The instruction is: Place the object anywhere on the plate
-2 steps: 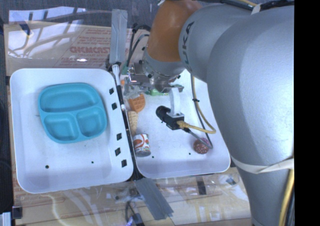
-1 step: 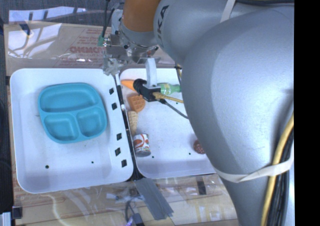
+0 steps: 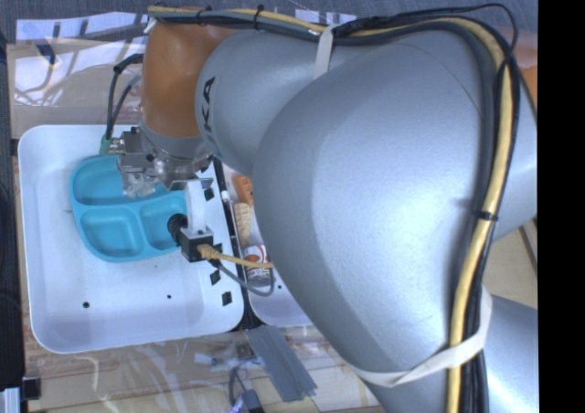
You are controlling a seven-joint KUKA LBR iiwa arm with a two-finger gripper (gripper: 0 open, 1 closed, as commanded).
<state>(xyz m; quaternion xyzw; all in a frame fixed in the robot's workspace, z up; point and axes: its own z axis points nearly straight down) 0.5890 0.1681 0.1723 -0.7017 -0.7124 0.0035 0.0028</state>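
Arm (image 3: 384,201) bulk nearest cam, blocks most of rt bin (image 3: 274,306). Beyond it, gripper (image 3: 144,175) sits low over blue plate (image 3: 114,228) in left bin (image 3: 110,311), upper compartment. Can't tell pincer state, nor whether the object is there; object's location not visible. Prob. place step. Next: release w/ clean vertical retreat, then check.

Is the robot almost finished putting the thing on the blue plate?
Hard to say. Done: the gripper is over the blue plate, at its upper compartment, in the left bin. In hand: I cannot see any object there, held or lying on the plate. Left: seeing the object resting on the plate with the arm pulled away.
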